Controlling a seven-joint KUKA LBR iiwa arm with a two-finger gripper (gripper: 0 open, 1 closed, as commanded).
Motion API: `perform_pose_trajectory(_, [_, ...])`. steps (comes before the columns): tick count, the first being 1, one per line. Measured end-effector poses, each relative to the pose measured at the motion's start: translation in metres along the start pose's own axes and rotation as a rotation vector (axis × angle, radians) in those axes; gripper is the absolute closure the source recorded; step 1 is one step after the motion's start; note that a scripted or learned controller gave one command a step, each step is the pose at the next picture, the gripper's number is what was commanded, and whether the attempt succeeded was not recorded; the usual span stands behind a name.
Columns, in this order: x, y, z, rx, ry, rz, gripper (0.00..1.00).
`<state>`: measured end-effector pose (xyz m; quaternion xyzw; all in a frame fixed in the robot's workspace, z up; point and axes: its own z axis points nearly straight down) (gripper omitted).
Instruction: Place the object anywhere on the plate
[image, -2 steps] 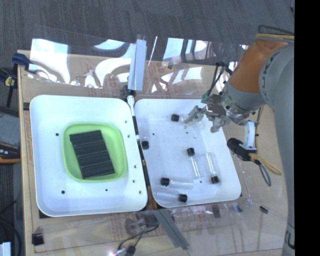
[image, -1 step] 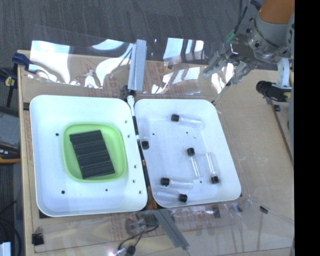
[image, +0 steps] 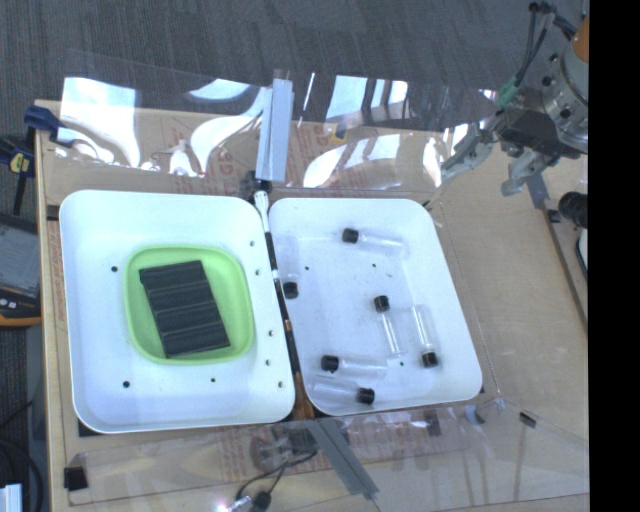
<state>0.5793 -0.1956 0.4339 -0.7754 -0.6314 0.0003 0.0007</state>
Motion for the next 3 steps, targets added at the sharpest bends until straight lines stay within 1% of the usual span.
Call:
perform_pose_trajectory(1, [0.013, 0.022, 0.102, 0.004, -0.001, 0.037, 0.00])
perform_pose_trajectory(2, [0.002, -0.014, 0.055, -0.001, 0.000, 0.150, 0.00])
perform_pose_trajectory(3, [-0.003, -0.013, 0.137, 0.005, -0.001, 0.191, 0.00])
